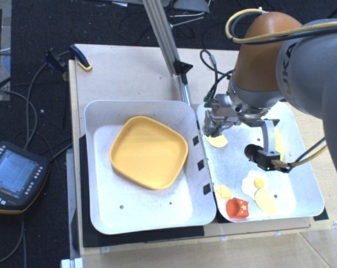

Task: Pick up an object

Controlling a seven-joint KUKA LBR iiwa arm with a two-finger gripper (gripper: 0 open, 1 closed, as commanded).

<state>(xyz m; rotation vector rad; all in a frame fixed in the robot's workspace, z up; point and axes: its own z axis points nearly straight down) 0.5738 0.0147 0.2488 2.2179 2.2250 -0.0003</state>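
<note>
Right now I see the gripper low over the far-left part of the right bin, just beside the divider where the two bins meet, and I cannot tell from this angle how its jaws stand, since the wrist housing covers them. A pale yellow slice lies on the bin floor directly under and slightly in front of the gripper, close enough that I cannot say whether they touch. Nothing shows between the fingers. To the right of it, a black cable fitting hangs from the arm above the middle of the bin floor, crowding that stretch. Along the near edge of the same bin I see a cluster: a small yellow piece against the divider, a red piece just beside it, a fried-egg shape and a pale oval slice overlapping it at its near side. The left bin holds a yellow square plate, lying flat in its middle, with bare white floor around it, widest toward the near edge. A metal post slants across the far side of the bench, ending close behind the gripper.
</note>
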